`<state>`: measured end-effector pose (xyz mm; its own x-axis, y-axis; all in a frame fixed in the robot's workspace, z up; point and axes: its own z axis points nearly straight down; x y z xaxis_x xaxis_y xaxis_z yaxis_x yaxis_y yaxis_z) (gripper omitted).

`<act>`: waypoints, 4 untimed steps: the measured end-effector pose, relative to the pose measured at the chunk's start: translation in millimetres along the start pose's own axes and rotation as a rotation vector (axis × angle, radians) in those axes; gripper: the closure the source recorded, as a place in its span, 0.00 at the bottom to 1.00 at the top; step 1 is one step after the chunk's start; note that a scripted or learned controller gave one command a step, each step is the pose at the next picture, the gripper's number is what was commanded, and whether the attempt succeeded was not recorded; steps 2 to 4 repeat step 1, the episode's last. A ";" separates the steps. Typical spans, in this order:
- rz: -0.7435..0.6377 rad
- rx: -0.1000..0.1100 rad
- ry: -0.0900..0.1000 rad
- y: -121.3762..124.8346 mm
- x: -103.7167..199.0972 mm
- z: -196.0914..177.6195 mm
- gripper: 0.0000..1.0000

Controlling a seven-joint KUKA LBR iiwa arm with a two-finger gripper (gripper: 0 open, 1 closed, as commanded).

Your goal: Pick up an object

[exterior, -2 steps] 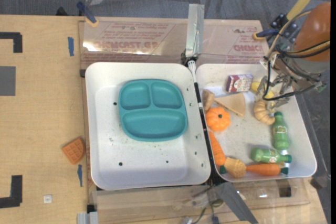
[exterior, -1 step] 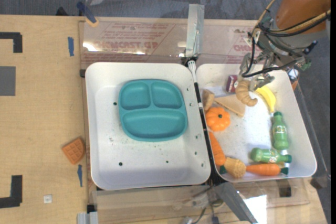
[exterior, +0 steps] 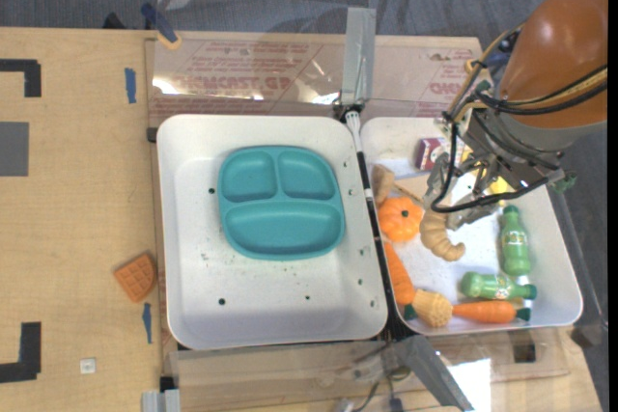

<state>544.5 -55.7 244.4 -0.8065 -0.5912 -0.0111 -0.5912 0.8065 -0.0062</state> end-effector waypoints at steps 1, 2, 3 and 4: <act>0.003 -0.004 0.006 -0.3 2.2 3.4 0.00; 0.003 -0.004 0.006 -0.3 2.2 3.4 0.00; 0.003 -0.004 0.006 -0.3 2.2 3.4 0.00; 0.003 -0.004 0.006 -0.3 2.2 3.4 0.00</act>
